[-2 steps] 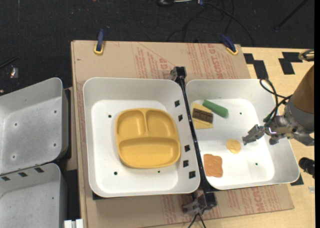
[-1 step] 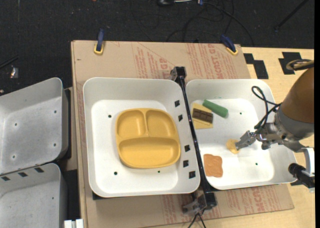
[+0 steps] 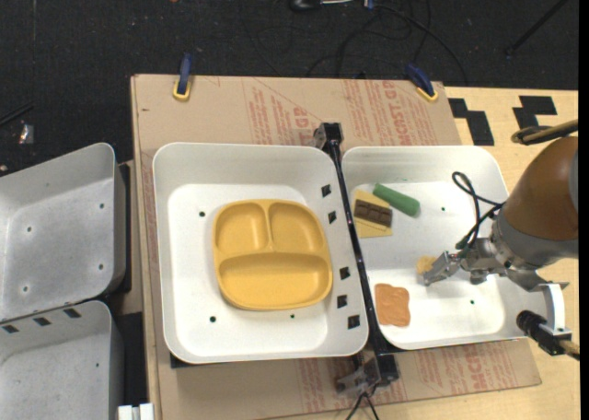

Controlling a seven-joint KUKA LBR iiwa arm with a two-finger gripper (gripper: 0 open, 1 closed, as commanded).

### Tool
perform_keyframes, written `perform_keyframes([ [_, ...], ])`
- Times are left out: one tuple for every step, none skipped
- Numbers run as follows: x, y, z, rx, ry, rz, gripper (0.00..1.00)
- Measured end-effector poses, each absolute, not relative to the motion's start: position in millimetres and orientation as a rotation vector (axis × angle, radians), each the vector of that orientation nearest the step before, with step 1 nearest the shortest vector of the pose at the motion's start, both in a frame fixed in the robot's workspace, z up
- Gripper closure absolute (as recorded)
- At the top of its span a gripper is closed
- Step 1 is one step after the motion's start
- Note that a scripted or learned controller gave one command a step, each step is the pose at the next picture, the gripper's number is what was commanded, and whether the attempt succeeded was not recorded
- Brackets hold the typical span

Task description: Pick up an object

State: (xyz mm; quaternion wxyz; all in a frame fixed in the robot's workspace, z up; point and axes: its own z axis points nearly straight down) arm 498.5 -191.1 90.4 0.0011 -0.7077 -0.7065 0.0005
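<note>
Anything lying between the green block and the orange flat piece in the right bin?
Camera view: the brown-and-yellow rectangular piece lies just below the green block; bare white bin floor follows down to the orange flat piece.

Red print runs across the cardboard sheet (image 3: 276,100) under the two bins, mirrored or upside down; one word near the top right reads roughly as "TOMATO", not certain. More red lettering on its bottom right edge, too small and cut off to read. No other legible text.
</note>
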Motion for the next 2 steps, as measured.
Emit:
perform_keyframes([
  [499.0,-191,102,-2.224,-2.219,0.0,1.0],
  [494.8,-199,159,-2.227,-2.222,-0.002,1.0],
])
